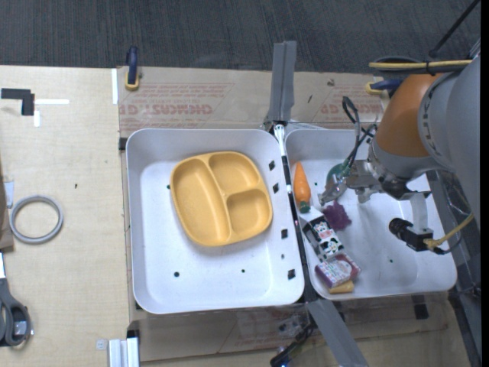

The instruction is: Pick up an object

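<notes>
My gripper [335, 188] hangs low over the right bin [397, 270], near its left side. An orange carrot-shaped toy [301, 183] lies just left of it against the bin's left wall. A small purple object [339, 215] sits directly below the gripper tip, close to it or touching; I cannot tell which. Further toward the front lie a black and white packet [324, 235] and a purple and pink packet [336, 272]. The arm's grey body and orange band [405, 117] cover the bin's back right part.
The left bin [153, 266] holds a yellow divided plate [221, 197]. A grey tape ring [34, 219] and scissors [11, 319] lie on the bench at far left. A black cable connector [409, 234] hangs over the right bin's right half.
</notes>
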`<state>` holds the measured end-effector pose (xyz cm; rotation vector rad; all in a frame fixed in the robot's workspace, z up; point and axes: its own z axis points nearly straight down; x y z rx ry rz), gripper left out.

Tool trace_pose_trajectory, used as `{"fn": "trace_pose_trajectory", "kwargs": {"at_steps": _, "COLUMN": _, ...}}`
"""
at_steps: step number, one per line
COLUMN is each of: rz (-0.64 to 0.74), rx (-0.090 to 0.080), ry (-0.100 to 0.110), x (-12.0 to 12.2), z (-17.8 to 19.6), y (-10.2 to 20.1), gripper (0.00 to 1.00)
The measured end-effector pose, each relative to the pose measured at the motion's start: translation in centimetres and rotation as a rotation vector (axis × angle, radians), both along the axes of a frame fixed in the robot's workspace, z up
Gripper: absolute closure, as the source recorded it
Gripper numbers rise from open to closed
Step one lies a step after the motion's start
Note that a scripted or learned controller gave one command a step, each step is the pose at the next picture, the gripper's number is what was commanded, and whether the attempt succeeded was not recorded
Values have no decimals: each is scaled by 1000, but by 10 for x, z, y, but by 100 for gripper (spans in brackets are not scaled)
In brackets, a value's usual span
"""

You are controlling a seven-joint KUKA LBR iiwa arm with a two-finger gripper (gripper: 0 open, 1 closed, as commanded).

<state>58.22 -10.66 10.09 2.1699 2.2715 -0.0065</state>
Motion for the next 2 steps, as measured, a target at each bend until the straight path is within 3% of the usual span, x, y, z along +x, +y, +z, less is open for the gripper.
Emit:
{"fn": "trace_pose_trajectory", "kwargs": {"at_steps": 1, "rz": -205, "rx": 2, "ry": 1, "x": -38, "z": -10, "y": 4, "gripper": 0}}
{"fn": "trace_pose_trajectory", "kwargs": {"at_steps": 2, "rz": -219, "rx": 1, "ry": -1, "x": 26, "z": -9, "y": 13, "gripper": 0}}
